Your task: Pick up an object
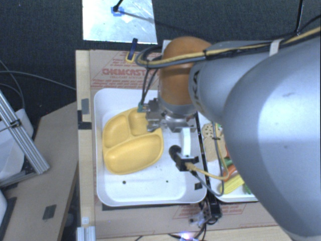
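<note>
Yellow divided plate (131, 145) lies in the left bin (145, 195), untouched and unlifted. The gripper (176, 134) hangs low just beside its right rim; whether it is open or closed cannot be told, so the pick remains undone.

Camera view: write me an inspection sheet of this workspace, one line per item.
Surface: two white bins side by side; the left bin is in plain sight, the right bin mostly behind the arm.
Job's things: a yellow divided tray lies in the left bin; colourful items sit in the right bin, too hidden to name.
Clutter: small dark specks on the left bin's floor.
Gripper: the gripper hangs over the left bin beside the tray's right edge; grip unclear.
Cables: a yellow cable and black ones run along the arm and loop over the bins' shared edge.
Surroundings: brown cardboard under the bins, dark carpet, a shiny sheet at the top.
</note>
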You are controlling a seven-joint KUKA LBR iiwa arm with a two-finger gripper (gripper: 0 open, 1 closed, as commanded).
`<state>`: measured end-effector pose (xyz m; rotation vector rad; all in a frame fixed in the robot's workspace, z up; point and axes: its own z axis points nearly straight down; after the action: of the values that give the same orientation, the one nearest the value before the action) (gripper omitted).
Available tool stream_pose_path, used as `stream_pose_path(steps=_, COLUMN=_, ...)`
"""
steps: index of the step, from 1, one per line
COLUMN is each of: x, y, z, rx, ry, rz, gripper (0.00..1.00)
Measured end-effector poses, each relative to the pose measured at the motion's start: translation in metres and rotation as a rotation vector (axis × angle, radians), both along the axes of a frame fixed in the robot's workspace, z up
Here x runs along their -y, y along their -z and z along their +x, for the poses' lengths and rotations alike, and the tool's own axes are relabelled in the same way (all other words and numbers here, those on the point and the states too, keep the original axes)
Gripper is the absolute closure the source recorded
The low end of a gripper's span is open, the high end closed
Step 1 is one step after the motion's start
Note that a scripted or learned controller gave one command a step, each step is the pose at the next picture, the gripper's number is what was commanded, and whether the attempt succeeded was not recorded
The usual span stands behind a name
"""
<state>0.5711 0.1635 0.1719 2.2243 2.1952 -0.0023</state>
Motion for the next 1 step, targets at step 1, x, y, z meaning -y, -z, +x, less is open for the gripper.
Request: stream_pose_path(steps=1, x=-0.0085, y=-0.1406, z=-0.0756, rx=-0.005, ry=-0.020, rz=0.018, gripper=1.00)
